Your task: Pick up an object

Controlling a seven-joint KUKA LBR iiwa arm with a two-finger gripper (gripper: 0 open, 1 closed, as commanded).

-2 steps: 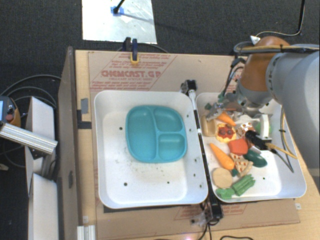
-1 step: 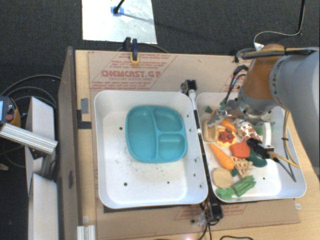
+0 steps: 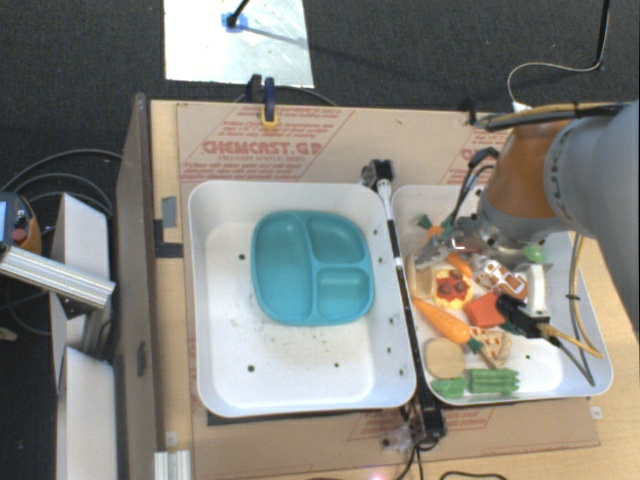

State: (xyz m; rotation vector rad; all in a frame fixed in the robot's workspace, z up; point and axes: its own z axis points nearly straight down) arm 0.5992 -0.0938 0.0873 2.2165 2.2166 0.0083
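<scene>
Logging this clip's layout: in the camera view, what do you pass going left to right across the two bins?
Left bin's rim → teal divided plate → bar between the bins → orange carrot → green toy → right bin's rim.

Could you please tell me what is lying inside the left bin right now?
The left bin holds a teal divided plate, lying flat. Its compartments look bare. Whatever sits beneath the plate is covered.

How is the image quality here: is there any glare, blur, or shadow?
Camera view: even, soft lighting; mild glare on the foil-like sheet at the top; the grey arm looks slightly blurred; the toys in the right bin are small and soft; the teal plate is sharp, with faint shadows.
</scene>
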